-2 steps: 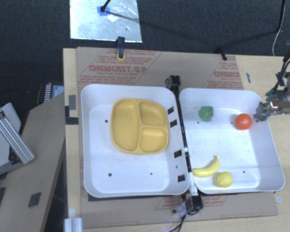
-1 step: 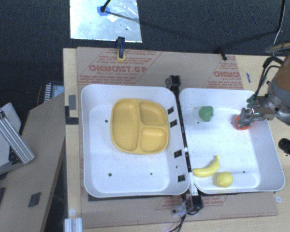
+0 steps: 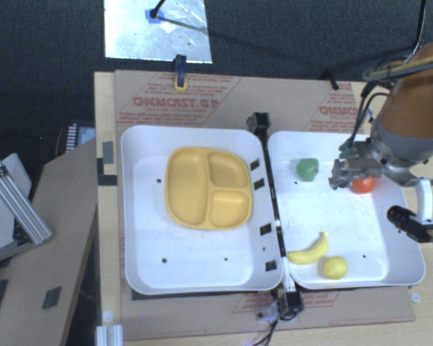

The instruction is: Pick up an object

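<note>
Looking down at the bench, you've got two shallow white bins side by side on a sheet of cardboard. The left bin holds just a yellow divided plate, sitting a bit toward the back. The right bin has all the small stuff: a green pepper-looking thing near the back, a banana up front close to the divider, and a lemon just beside the banana's right end. Then there's a red tomato-ish thing over on the right side of that bin, partly covered by the robot's hardware.

The arm comes in from the right, its orange band bulking over the bin's far corner, wrist pointing down and left. The gripper sits low between the green thing and the red one, right up against the red one's left side. Can't tell whether its fingers are apart or together; it's all dark metal bunched up there. Nothing looks lifted.
</note>
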`<state>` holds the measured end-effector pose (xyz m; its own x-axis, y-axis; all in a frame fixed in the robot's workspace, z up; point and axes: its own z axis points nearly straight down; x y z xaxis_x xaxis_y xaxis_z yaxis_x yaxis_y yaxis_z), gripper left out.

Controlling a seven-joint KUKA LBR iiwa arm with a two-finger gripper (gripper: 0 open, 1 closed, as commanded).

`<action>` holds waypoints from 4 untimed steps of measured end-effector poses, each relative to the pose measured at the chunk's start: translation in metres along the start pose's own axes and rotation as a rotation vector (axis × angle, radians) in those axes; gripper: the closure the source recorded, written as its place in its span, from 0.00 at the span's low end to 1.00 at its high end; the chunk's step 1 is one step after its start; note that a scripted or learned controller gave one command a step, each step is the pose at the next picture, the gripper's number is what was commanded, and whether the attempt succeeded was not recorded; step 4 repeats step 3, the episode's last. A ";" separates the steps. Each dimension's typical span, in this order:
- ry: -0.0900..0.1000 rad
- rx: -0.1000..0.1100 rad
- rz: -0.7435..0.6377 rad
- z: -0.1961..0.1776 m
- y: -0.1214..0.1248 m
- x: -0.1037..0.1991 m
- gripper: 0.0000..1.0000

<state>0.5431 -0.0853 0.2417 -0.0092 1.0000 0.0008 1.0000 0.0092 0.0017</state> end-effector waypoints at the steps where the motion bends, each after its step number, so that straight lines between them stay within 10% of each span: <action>1: 0.001 0.001 -0.002 0.001 -0.008 0.063 1.00; 3: 0.001 0.000 -0.001 -0.007 -0.018 0.165 1.00; 4: 0.001 0.000 -0.001 -0.007 -0.018 0.165 1.00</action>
